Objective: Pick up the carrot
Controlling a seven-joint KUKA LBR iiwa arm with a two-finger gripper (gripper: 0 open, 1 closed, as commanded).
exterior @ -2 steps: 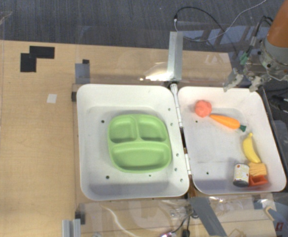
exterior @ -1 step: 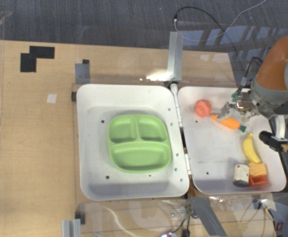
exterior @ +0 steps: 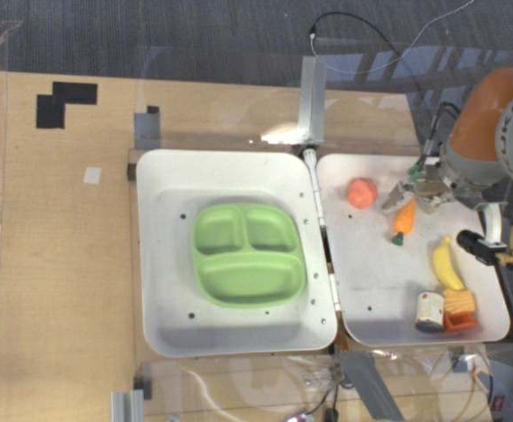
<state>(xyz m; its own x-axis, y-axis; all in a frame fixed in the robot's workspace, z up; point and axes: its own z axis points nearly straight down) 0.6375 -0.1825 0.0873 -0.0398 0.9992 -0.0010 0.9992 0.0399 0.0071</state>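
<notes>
The carrot (exterior: 402,219) is small and orange with a green tip. It lies tilted in the right white bin (exterior: 371,280), its green end toward the near side. My gripper (exterior: 412,199) hangs over the carrot's far end, just right of the bin's middle. The gripper is open, with one finger on each side of that end, and the carrot rests on the bin floor.
A pink-red ball (exterior: 361,192) lies left of the carrot. A banana (exterior: 446,265), a small can (exterior: 429,310) and an orange block (exterior: 459,311) sit at the bin's near right. The left bin (exterior: 169,323) holds a green divided plate (exterior: 249,254).
</notes>
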